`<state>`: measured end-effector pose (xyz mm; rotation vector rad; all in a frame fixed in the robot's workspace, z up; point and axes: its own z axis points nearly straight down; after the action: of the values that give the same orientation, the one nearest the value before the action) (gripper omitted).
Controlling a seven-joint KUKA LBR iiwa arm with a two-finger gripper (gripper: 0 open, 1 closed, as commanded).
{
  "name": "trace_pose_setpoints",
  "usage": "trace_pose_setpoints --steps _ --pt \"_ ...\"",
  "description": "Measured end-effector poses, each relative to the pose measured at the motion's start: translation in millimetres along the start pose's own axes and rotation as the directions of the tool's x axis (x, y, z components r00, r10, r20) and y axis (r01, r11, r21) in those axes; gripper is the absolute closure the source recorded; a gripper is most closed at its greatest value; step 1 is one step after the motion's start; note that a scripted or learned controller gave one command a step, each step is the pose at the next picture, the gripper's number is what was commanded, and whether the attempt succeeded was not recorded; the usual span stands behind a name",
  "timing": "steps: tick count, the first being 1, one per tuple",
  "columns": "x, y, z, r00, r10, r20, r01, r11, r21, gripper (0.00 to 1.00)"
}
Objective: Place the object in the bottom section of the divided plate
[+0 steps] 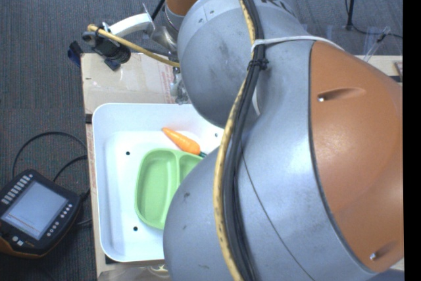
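A light green divided plate (156,189) lies in the left white bin (112,141). Its left section shows in full, and the arm covers the right part. An orange carrot (181,139) lies on the bin floor just beyond the plate's far rim, touching or nearly touching it. The big grey and orange arm (283,128) fills the middle and right of the view and hides whatever is under it.
A cardboard sheet (125,79) lies behind the bin, with a white and black fixture and a yellow rod (125,43) over it. A teach pendant (36,210) rests on the carpet at the lower left, its cable looping beside the bin.
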<state>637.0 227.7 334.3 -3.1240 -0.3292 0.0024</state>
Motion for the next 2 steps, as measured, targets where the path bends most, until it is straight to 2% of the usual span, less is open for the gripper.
trace_pose_setpoints --steps 1,2 --pt "-14 -18 226 1.000 0.011 0.003 -0.011 1.000 -0.001 1.00" --pt "-7 -15 57 1.000 -0.004 -0.001 0.004 1.000 -0.001 1.00"
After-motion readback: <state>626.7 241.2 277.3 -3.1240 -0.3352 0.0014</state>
